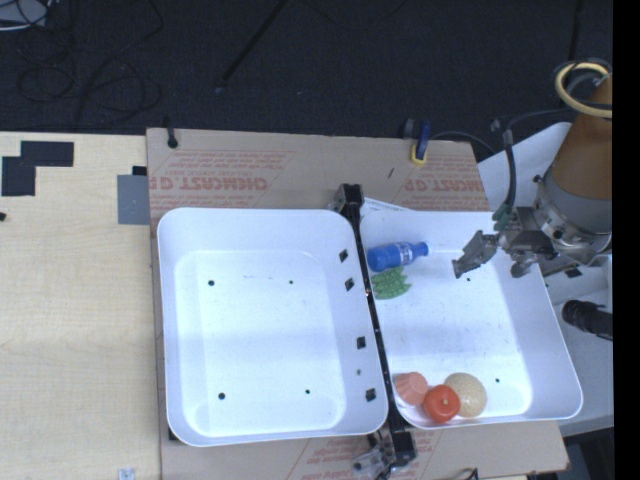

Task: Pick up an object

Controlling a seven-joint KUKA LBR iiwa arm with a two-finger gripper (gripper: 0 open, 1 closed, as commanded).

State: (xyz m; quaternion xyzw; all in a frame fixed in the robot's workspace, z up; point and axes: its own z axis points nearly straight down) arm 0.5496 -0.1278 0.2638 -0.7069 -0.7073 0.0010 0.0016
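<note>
We are watching the approach step: the gripper (478,255) is hanging over the upper right part of the right bin (560,363), with nothing between its fingers. Its fingers look spread apart, so we are reading it as open and empty.

Candidate objects are lying in that same bin. A blue bottle (396,255) is resting on its side near the divider (362,298), with a small green object (390,285) just below it, close enough that they may be touching. In the near corner a red ball (441,402), a cream ball (466,393) and a pinkish piece (409,386) are crowding together against the rim.

We are judging the bottle the nearest target: the next move calls for travelling left, aligning the jaws across its body, then descending.

Room: the middle of the bin floor is lying open, giving free travel. The bottle is sitting near the divider wall, so finger clearance on that side is looking tight. The left bin (175,268) is offering nothing to grasp.
</note>
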